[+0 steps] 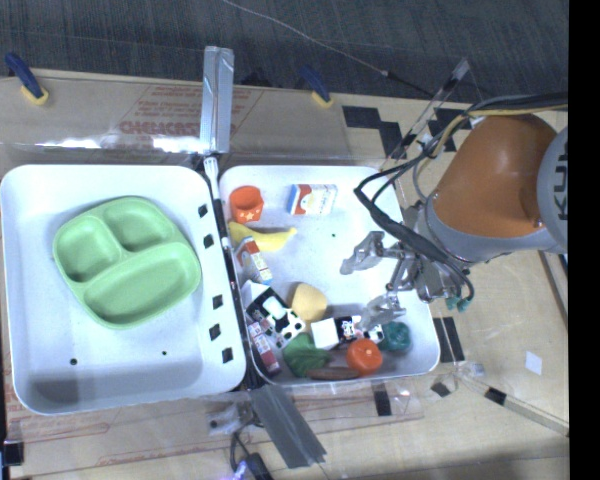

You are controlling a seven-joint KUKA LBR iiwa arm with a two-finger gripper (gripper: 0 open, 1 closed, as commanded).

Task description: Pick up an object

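- Your pickable stock lies in the right shallow white bin (pixel 420 353), crowded along its left wall and near edge
- Pale yellow rounded object (pixel 309 299): on the bin floor, left of the gripper, just above the near-edge cluster
- Small white cube (pixel 324 332): touching the lower side of the pale yellow object
- Red-orange ball (pixel 363 355): against the near wall, beside a teal green round object (pixel 396 337) to its right
- Dark green leafy toy (pixel 301 353): left of the red-orange ball, at the near edge
- Black-and-white patterned block (pixel 278 316): by the left wall, with a small dark red item just below it that you cannot make out clearly
- Yellow banana (pixel 261 236): near the left wall, below an orange cup (pixel 246 204)
- White carton with red and blue print (pixel 312 199): at the far end, right of the orange cup
- Two-finger gripper (pixel 372 286): over the right half of this bin, its metal fingers (pixel 360 256) spread apart with nothing between them; the lower finger sits just above the teal green object
- Grey arm with orange band (pixel 495 183): enters from your right, with black cables looping above the wrist
- Left shallow white bin (pixel 20 268): holds a light green divided plate (pixel 127 258) with three compartments, lying flat, well apart from the gripper
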